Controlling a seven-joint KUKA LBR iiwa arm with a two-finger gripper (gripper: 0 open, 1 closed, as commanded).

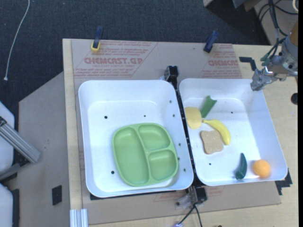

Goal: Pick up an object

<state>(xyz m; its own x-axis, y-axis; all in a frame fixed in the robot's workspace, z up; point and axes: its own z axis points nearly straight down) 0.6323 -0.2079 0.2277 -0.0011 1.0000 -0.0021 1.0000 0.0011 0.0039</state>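
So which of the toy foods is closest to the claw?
The long green piece at the top of the right bin. It lies nearest the claw; the orange ball and dark green pepper sit at the far end.

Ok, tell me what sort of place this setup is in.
Probably a robotics lab test bench, not a kitchen. Two white bins sit clamped on a protective-film-covered board; toy food such as a banana lies in the right one, and a divided green plate in the left.
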